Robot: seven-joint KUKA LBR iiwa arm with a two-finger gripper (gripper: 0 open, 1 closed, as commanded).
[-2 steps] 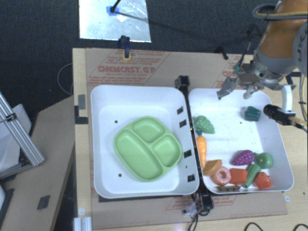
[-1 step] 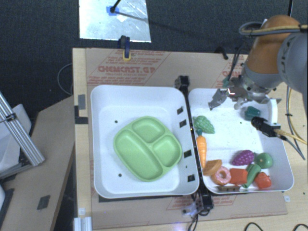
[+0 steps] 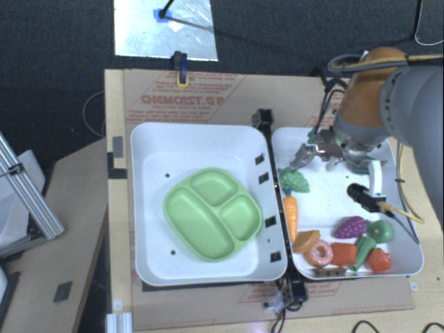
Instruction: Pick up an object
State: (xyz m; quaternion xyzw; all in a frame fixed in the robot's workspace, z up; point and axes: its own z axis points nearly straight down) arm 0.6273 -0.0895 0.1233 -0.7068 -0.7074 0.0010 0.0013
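Reaching Over the Toy Food: Grasp Not Yet Made

Lying nearest the camera, along the front of the right bin, are a doughnut, a red pepper, a green piece and purple grapes. Beside them, a carrot is resting against the divider, and a green leafy piece is sitting just beyond it. The left bin is holding a green divided plate.

Farther back, the gripper is hovering over the right bin's rear, near the leafy piece, with nothing visibly between its parts. Whether the claw is released or clenched cannot be told from this angle.

Risks, as judged: the leafy piece is lying close to the bin wall and the carrot, so a descent here is likely to strike the rim or nudge a neighbour. The crowded front pieces are touching one another, inviting a double or slipping grasp.
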